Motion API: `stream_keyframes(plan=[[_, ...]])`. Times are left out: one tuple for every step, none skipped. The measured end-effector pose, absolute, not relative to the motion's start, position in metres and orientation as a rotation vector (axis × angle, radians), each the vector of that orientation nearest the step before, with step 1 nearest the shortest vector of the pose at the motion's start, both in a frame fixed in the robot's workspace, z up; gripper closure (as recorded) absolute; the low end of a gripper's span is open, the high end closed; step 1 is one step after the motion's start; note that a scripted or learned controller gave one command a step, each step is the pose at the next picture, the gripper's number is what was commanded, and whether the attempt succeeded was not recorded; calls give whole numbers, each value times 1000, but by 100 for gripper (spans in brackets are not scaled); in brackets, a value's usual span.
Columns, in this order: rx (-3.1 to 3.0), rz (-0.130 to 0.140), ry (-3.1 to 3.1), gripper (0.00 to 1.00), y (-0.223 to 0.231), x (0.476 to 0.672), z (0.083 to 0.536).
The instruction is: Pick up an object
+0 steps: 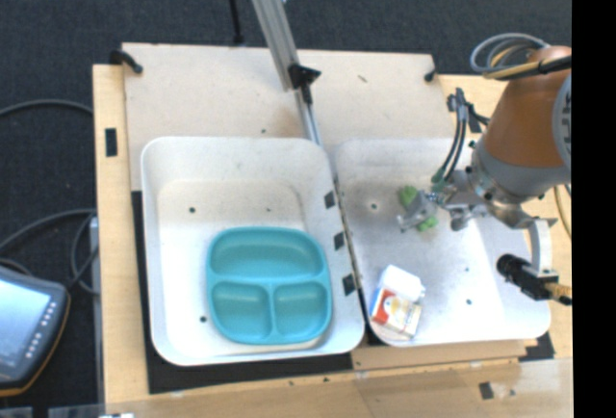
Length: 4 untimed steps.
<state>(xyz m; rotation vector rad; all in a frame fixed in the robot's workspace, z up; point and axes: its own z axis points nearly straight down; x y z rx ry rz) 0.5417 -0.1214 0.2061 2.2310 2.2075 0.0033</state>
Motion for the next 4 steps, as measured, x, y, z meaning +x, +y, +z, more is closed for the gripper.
stream_keyframes(plan=[[2233, 6, 2201, 100, -123, 543, 217], [2231, 9, 2199, 100, -124, 543, 228], [2228, 11, 2199, 100, -125, 544, 238], [2222, 12, 2201, 100, -126, 545, 249]])
